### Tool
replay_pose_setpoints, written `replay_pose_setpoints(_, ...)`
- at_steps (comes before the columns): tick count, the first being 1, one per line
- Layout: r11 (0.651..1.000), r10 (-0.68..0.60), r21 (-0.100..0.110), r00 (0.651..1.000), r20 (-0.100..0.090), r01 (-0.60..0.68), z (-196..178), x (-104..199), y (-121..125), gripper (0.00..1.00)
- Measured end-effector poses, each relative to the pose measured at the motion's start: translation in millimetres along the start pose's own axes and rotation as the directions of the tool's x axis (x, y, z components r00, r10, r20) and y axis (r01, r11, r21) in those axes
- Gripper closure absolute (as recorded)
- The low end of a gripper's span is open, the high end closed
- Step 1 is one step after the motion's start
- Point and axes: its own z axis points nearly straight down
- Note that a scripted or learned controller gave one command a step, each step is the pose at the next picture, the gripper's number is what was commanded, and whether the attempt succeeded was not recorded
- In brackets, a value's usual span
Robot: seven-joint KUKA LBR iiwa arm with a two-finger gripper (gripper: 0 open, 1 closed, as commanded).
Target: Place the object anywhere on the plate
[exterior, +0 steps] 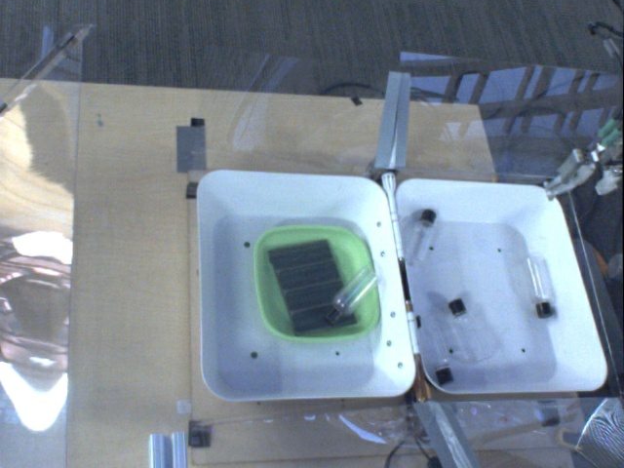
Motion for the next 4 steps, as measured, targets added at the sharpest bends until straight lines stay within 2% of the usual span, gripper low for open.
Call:
replay_pose_setpoints(2, 0.997, 0.076, 0.0, 0.997, 0.0, -0.076, 10, -1, 5, 0.0)
replay_pose_setpoints(3, 0.989, 0.145, -0.002, 0.989, 0.001, -0.145, 5, -2, 18, 0.0)
replay_pose_setpoints(4, 0.989, 0.151, 0.0, 0.989, 0.0, -0.151, -5, 4, 1, 0.0)
